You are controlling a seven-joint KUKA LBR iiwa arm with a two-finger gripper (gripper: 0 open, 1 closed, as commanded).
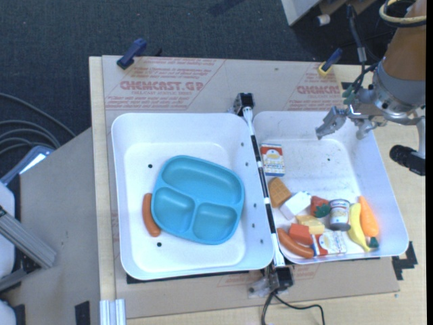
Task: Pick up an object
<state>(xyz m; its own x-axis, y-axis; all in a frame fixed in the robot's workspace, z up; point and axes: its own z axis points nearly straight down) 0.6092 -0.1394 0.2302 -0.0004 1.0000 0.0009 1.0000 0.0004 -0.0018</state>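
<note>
Two shallow white bins sit side by side on the bench. The left bin holds a blue divided tray, with a sausage lying just beside the tray at its 9 o'clock edge.

The right bin holds a cluster of toy food in its near half. A small red-and-white carton lies by the divider, apart from the rest. At the carton's 6 o'clock is a bread piece, and beyond that a white block, a hot dog, a small jar, a banana and a carrot, all packed close together; several are touching.

The gripper hangs over the far part of the right bin, at the 1 o'clock region of that bin. Its two fingers are spread apart, one toward the left at, and nothing lies between them. The bin floor directly under it is bare.

Relative to the gripper, the carton lies at about 8 o'clock, near but clearly apart. The main cluster lies at 6 o'clock, well apart. No object is in contact with the gripper.
</note>
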